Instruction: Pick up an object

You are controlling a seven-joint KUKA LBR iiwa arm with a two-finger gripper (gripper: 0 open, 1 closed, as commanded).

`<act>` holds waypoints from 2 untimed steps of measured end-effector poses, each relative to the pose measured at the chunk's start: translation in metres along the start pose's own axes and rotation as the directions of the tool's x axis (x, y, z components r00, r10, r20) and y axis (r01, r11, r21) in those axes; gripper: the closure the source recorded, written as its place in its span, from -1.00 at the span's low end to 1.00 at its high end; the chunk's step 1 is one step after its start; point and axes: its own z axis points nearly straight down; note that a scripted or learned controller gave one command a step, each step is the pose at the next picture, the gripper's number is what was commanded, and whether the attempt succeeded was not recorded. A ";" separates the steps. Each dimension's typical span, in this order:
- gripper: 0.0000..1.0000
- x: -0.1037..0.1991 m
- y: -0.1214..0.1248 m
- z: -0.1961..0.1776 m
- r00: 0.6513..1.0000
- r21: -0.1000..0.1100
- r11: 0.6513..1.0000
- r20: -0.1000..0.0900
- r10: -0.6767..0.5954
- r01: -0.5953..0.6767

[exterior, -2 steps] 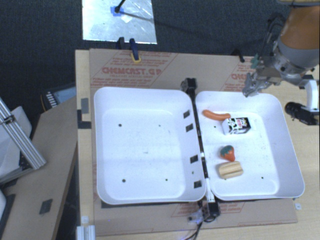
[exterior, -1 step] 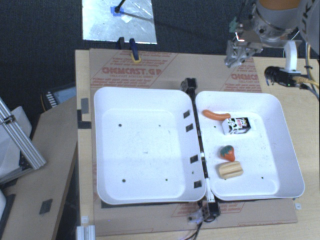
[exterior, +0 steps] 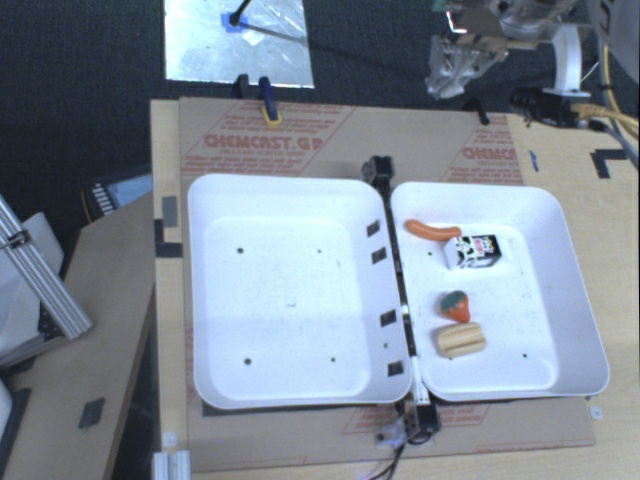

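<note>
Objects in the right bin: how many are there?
4, all toward its left side: a hot dog sausage at the top, a small milk carton beside it, a strawberry below, and a bread roll lowest. None looks hidden.

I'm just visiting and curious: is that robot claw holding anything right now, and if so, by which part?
Nothing is held. The gripper hangs above the bench, beyond the bins, with nothing between its fingers. The sausage, carton, strawberry and bun lie in the right bin.

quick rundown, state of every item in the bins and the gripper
orange sausage-shaped toy: lying flat in the right white bin
small black-and-white carton: tipped on its side
red-orange strawberry-like toy: loose, ungrasped
tan bread-like toy: lying flat
gripper: raised beyond the bins, holding nothing
</note>
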 end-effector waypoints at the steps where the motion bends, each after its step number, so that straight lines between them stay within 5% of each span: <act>1: 1.00 0.069 -0.018 -0.068 1.000 0.000 1.000 -0.001 -0.001 0.001; 2: 1.00 0.130 0.001 -0.018 1.000 0.004 1.000 0.001 0.005 -0.005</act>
